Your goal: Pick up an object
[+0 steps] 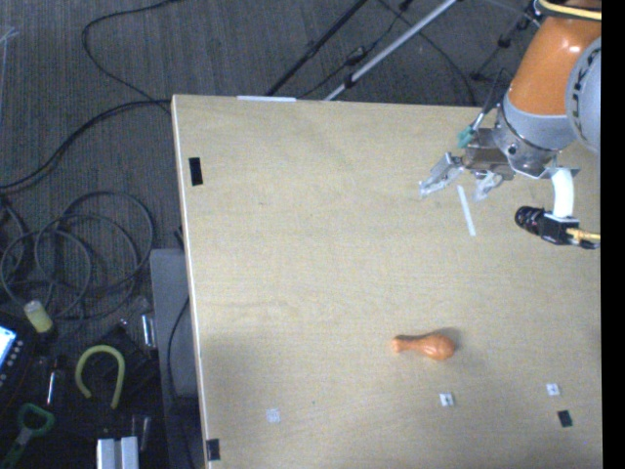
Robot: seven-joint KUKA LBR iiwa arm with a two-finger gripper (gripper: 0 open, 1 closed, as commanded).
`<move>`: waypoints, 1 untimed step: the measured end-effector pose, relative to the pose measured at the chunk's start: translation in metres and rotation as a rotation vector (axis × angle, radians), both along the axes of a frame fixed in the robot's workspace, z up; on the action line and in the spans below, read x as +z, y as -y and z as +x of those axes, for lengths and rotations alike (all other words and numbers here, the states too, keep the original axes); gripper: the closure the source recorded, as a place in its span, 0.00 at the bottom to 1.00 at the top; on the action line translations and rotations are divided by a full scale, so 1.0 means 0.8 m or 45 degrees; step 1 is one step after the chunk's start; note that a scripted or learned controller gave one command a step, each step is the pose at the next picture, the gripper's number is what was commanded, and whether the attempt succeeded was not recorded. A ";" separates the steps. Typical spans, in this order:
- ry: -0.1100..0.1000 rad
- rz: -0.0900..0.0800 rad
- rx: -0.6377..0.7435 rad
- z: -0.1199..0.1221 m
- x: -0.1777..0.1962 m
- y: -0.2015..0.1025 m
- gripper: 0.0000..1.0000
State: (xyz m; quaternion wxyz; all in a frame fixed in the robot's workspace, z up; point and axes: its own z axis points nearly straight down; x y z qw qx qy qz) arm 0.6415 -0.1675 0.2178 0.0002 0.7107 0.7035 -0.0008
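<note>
Hanging above the tan board (322, 262) at about two o'clock from its middle, the gripper (459, 179) was not near anything it could take. Its two thin metal fingers (435, 181) pointed toward nine o'clock and seemed spread a little, with nothing between them, though the view was too coarse to be sure how wide the gap was. A white stick-like part (466, 210) hung under the wrist and slanted toward five o'clock; I could not tell what it served for. The orange band (555, 62) of the arm stood at the one o'clock corner, so the arm reached in from that side and kept the wrist high, probably to leave free room before a descent. The only candidate for picking was a small orange object (426, 345), shaped like a drumstick, lying flat on the board at about five o'clock from the middle. It was well apart from the gripper, roughly at six o'clock from it. Its thin end pointed toward nine o'clock and its thick end toward three o'clock. In my judgement the task had not really begun: the gripper would need to travel over the object and come down, closing across the narrow neck.
</note>
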 end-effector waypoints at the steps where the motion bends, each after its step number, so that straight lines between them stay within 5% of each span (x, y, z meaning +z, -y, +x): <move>1: -0.003 -0.002 0.074 0.032 -0.096 0.030 0.00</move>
